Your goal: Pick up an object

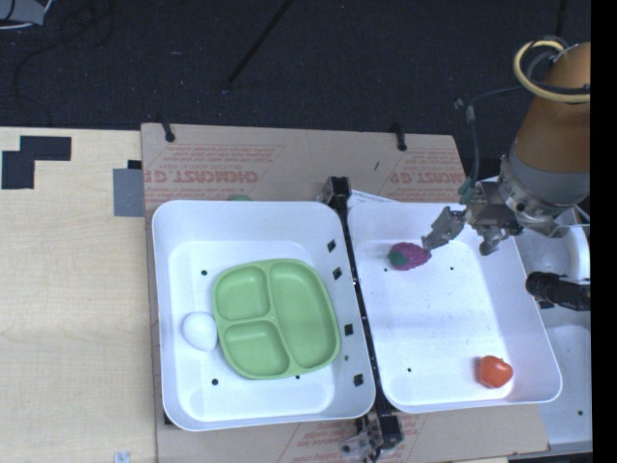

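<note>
A purple and green object (409, 256) lies near the back of the right bin (540, 379). The gripper (445, 230) hangs just beside it, up and to the right; whether it touches the object, or is spread or closed, I cannot tell. A red-orange object (494, 370) sits in the front right corner. The cardboard (289, 167) behind carries mirrored red lettering, not clearly readable.

Even overhead light falls bright on the two shallow white plastic bins (443, 394), whose floors are nearly washed out, while the dark floor behind stays dim. Shadows are short and soft. The whole picture is slightly soft and grainy, without marked glare or edge distortion.
</note>
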